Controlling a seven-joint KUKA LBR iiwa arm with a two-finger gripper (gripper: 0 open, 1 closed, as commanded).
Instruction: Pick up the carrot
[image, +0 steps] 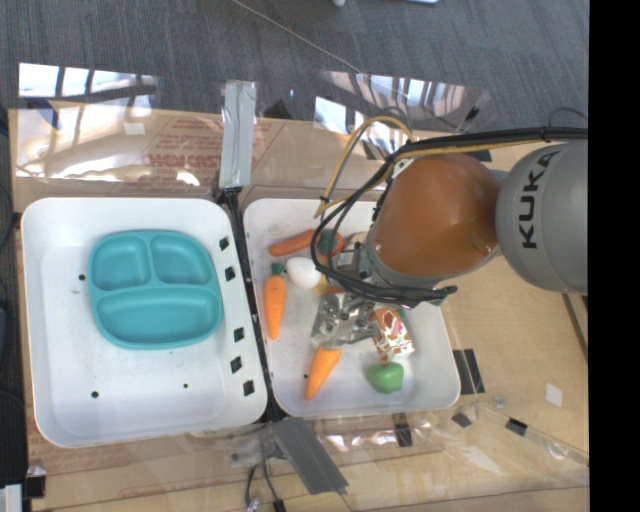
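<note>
Camera view showed the hand low in the right bin, directly above a carrot lying on the floor; its opening could not be told. Nothing was lifted yet; grasping remained.

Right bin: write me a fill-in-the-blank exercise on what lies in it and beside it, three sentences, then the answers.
1. The divided tray in the left bin is coloured ____.
2. The number of carrots in the right bin, counting the one partly hidden by cables, is ____.
3. The round item beside the carton near the bin's front edge is coloured ____.

Missing words: teal; three; green.
</note>
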